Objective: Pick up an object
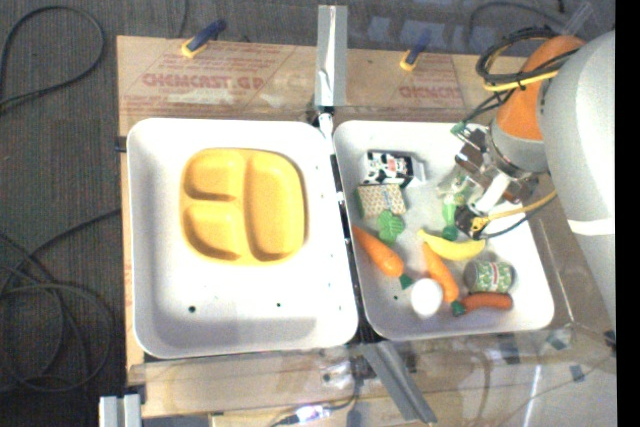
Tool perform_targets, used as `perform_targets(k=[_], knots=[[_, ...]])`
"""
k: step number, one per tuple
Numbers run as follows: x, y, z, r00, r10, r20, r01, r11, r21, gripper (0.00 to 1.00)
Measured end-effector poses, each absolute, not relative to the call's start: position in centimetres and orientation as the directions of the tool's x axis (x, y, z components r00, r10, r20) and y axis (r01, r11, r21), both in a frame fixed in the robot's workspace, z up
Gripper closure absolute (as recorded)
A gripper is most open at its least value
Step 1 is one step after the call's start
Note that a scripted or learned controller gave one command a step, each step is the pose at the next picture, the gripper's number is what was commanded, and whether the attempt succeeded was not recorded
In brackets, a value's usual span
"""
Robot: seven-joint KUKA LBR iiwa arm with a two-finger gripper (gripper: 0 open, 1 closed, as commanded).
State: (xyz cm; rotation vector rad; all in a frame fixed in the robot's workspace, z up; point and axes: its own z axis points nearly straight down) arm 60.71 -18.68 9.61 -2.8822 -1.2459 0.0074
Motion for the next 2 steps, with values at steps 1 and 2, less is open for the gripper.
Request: perform_targets(k=[1, 2], knots=[[60.71, -18.7, 9.63, 0.685, 0.728, -0.004, 0.728, -0.685, -0.003, 0.0], [60.67, -18.62, 10.43, 0.683, 0.73, -0.006, 0.73, -0.683, -0.006, 1.0]])
